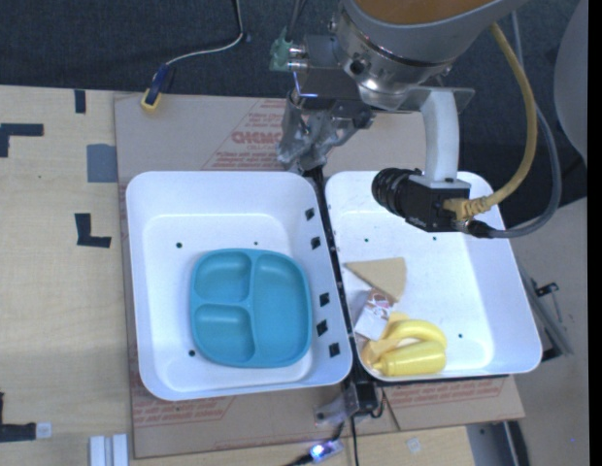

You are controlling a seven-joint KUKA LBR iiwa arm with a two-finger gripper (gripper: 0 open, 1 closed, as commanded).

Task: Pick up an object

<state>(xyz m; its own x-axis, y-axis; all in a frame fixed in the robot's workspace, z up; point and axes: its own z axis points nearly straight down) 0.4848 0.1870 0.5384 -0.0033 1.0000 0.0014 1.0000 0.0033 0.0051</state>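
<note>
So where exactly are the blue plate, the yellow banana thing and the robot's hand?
blue plate [250, 308]: camera view, on the middle ridge between its compartments.
yellow banana [410, 347]: camera view, on the middle of its body.
hand [309, 153]: camera view, at the fingertips above the bins' far edge.

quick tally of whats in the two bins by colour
blue: 1, divided plate
yellow: 2, banana and yellow bottle-like item
tan: 1, wedge-shaped piece
white and red: 1, small packet
total: 5
</note>
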